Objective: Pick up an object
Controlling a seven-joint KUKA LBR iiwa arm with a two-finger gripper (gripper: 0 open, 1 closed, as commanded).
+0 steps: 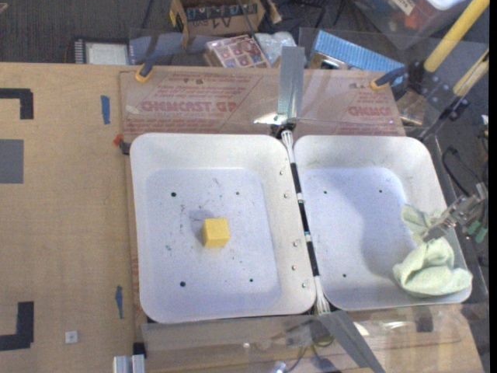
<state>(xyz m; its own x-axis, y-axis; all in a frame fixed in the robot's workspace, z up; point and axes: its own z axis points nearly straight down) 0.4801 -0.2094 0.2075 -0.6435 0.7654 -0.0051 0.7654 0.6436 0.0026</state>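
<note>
Two white bins sit side by side in the middle of the frame on a pale wooden worktop (62, 231). The left bin (155, 158) holds a small yellow block (217, 232), which rests flat on the bin floor a little left of and below its centre, well apart from every wall. The floor around the block is speckled with faint dark marks. The right bin (349, 158) holds a pale green cloth (431, 270), crumpled in its lower right corner and lying up against the right wall, with one strip of it reaching upward along that side. The gripper (458, 214) comes in at the right edge of the frame, just above the upper end of the cloth; it is thin, metallic and partly blurred against the bin wall. Whether its fingers are spread or closed, I cannot tell, nor whether they touch the cloth or grip any of it. A narrow metal strip (291, 92) stands at the top of the seam between the bins. Behind it a clear sheet with red lettering (202, 103) lies across the upper middle of the frame. A yellow pole (464, 23) slants through the upper right corner.
</note>
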